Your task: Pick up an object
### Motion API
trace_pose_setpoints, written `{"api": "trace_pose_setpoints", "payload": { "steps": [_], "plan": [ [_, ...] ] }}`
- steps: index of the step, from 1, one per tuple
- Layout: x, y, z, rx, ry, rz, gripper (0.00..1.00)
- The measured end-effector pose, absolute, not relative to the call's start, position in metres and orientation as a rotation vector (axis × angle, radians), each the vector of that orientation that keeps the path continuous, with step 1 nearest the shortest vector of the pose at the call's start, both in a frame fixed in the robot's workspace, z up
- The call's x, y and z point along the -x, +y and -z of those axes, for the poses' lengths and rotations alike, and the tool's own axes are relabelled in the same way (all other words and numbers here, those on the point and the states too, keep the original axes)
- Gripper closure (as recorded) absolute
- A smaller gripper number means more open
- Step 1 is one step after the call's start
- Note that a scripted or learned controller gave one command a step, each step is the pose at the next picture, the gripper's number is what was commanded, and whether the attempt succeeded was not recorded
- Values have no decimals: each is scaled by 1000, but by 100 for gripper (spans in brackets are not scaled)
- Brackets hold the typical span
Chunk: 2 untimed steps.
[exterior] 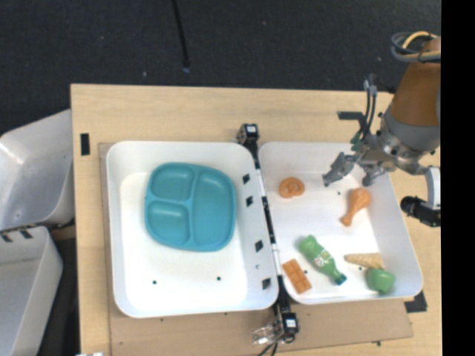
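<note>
Hand: the hand (355, 170) hangs over the right bin's (393, 228) far edge, fingers spread, pinching nothing.
Nearest pick: a chicken drumstick (355, 205) lies just beside it, mid-bin.
Other toys: croissant (291, 188) towards the inner wall; green bottle (322, 258), waffle (297, 276), cone (364, 259) and green pepper (380, 279) along the near edge.
Left bin: the left bin (133, 273) carries a teal plate (190, 207), likely a drop-off spot.

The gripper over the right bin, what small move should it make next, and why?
Probably lower the gripper toward the chicken drumstick. It hangs above the bin floor holding nothing, and the drumstick lies just below it, apart from the croissant.
</note>
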State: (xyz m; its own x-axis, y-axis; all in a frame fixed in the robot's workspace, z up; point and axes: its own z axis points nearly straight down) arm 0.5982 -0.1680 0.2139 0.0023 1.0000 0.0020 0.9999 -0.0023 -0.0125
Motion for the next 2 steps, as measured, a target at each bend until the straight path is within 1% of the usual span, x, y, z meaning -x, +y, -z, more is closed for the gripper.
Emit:
{"api": "trace_pose_setpoints", "payload": {
  "steps": [1, 2],
  "plan": [
    [-601, -168, -222, 2221, -2224, 1, 0],
    [-606, -169, -161, 2222, -2220, -5, 0]
  ]
}}
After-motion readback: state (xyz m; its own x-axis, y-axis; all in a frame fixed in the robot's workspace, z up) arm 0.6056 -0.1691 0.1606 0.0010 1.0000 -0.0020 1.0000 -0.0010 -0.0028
